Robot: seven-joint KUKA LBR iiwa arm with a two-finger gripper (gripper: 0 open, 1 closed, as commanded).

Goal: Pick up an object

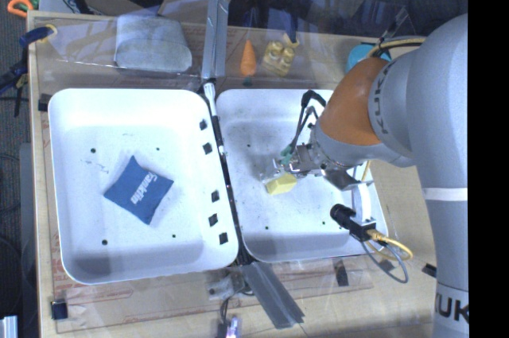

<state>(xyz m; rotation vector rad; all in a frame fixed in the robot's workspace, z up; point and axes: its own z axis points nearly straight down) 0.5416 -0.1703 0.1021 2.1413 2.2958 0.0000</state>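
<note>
Look at the right bin (262, 245): your gripper (285, 165) is down inside it, near the middle of the floor, with the grey arm (421, 114) and its orange band (358, 110) reaching in from the right side of the view. Just below and touching the tool tip lies a small pale yellow block (280, 184), resting on the bin floor at a slight tilt. The tool's end is small and cluttered from this angle, so you cannot tell whether it is spread or pressed together, or whether it has any grip on the block; the block looks to sit beside the tip rather than in it.

In the left bin (71, 249) you have a dark blue square pouch (138, 189) with white lettering, lying flat and turned diagonally, well apart from the arm.

Behind the bins, on the bench, you can see a grey cloth-like bundle (153, 44) above the left bin, and an orange cone-shaped piece (248, 58) next to a small yellow toy (279, 56) above the right one.
</note>
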